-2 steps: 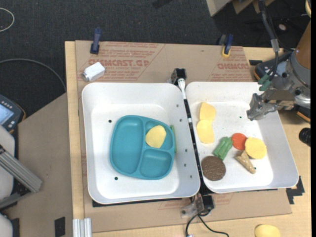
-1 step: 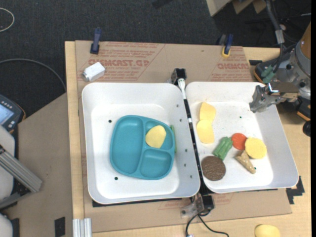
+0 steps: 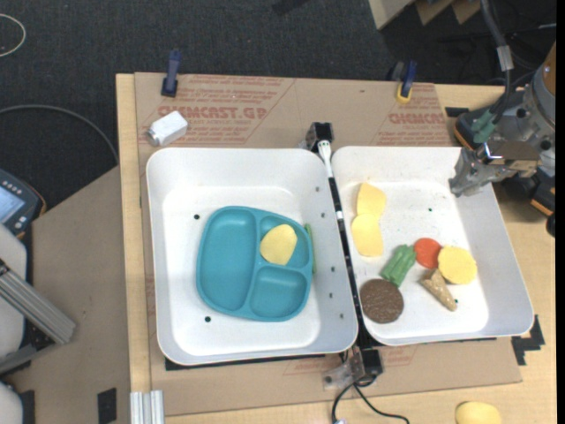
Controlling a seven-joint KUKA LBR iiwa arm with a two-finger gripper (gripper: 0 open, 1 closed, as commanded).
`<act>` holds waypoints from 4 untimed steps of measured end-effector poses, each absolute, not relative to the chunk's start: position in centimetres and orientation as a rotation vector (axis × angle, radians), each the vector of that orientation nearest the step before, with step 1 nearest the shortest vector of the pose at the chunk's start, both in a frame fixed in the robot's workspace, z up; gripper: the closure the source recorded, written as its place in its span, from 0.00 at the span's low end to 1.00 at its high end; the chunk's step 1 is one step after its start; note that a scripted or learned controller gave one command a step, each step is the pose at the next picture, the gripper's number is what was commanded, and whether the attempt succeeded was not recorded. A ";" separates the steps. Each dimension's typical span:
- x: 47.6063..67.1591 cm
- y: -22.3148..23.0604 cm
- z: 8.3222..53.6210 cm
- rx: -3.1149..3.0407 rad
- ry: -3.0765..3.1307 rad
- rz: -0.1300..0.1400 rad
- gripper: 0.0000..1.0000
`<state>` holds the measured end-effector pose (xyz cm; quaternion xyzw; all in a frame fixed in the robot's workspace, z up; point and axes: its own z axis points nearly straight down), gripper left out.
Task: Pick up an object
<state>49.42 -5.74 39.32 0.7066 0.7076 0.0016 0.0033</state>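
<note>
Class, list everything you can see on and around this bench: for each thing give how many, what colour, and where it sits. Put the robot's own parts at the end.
Bins: 2, white, side by side on the bench.
Divided plate: 1, teal, in the left bin.
Yellow piece: 1, on the teal plate's upper right compartment.
Pale yellow pieces: 2, right bin, near its left wall.
Green piece: 1, right bin, centre.
Red piece: 1, right bin, right of the green one.
Yellow round piece: 1, right bin, right side.
Tan wedge: 1, under the yellow round piece.
Brown disc: 1, right bin, front.
Clamps: 2, blue, bench's far edge.
Gripper: 1, grey, over the right bin's far right corner.
</note>
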 end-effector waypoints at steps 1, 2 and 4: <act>54.7 -2.6 53.8 2.205 2.216 0.022 1.00; 48.6 -2.0 38.1 2.231 2.227 -0.015 1.00; 48.0 -0.7 33.9 2.218 2.222 0.003 1.00</act>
